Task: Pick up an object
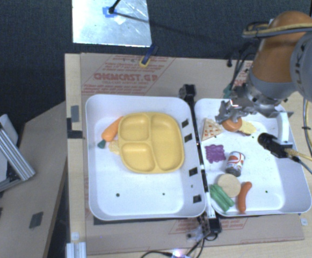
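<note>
Clearly, we see the tool (228, 112) low at the upper left of the right bin (295, 190), just above an orange round piece (232, 125) beside a pizza slice (210, 128); we cannot tell how it is set. Below lie a purple piece (215, 153), a small can (234, 163) and a sausage (243, 195). In the left bin (99, 192) sits a yellow divided tray (147, 142), a carrot (111, 128) touching its left edge.

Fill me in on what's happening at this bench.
The arm reaches in over the right bin, its claw low at the far end, just above an orange toy beside a pizza slice. Nothing is visibly lifted. The left bin holds a yellow tray and a carrot.
</note>
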Robot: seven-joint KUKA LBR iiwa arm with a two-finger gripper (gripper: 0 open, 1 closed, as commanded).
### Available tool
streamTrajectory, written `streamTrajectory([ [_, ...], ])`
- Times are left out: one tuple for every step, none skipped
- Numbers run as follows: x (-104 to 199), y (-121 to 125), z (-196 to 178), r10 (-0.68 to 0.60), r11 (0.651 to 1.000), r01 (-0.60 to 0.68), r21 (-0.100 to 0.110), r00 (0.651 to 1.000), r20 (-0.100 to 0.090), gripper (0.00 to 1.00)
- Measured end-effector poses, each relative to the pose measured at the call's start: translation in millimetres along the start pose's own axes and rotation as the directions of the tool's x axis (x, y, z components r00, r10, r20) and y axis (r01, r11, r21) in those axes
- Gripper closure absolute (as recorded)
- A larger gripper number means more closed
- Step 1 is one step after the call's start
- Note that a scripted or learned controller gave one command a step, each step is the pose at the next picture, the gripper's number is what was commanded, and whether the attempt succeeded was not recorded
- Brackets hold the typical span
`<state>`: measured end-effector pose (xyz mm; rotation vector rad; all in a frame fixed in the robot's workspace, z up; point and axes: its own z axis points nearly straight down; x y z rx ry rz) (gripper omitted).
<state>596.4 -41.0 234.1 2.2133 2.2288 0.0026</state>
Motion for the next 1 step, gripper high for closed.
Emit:
streamTrajectory([
  [-6.1,4.0,3.5,0.005,1.000,-0.005,-0.001,1.000,0.002,1.00],
])
